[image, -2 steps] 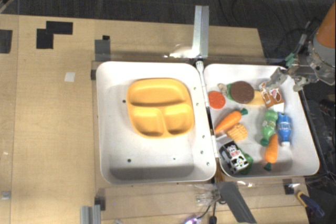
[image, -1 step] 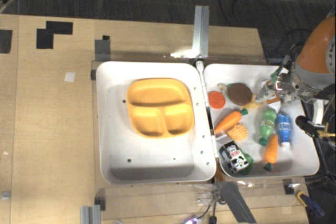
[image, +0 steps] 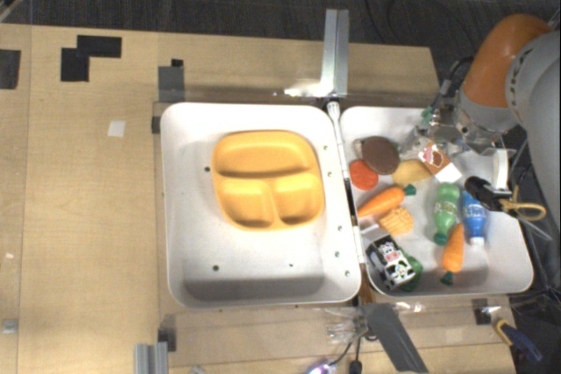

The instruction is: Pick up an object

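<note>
Toys are lying piled in the right bin [image: 517, 271], so the claw [image: 436, 136] is hanging over its upper part, near a small red-and-white toy [image: 434, 158]. I cannot tell how the claw is set.

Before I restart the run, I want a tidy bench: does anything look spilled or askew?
Nothing spilled. The yellow tray sits flat in the left bin, slightly turned. The toys are piled loosely in the right bin.
</note>
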